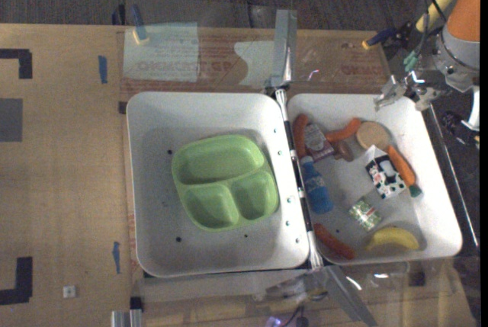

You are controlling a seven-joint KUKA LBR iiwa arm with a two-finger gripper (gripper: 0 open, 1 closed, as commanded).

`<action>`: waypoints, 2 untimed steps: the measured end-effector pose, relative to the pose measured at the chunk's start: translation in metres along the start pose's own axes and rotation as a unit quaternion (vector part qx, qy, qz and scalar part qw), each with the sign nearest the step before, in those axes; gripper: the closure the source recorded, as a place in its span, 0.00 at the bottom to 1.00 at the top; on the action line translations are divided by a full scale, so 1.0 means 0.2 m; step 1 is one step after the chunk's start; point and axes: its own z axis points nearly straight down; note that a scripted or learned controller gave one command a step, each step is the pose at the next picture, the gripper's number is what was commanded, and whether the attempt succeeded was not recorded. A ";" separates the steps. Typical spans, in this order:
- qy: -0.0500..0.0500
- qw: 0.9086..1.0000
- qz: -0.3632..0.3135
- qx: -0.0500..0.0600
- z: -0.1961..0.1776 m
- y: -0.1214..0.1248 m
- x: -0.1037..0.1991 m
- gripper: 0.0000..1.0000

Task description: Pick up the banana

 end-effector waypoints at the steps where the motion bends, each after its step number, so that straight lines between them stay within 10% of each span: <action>1: -0.001 0.995 0.103 -0.001 -0.34 0.05 -0.09 0.00; 2: 0.000 1.000 0.021 0.000 0.04 -0.37 -0.13 0.00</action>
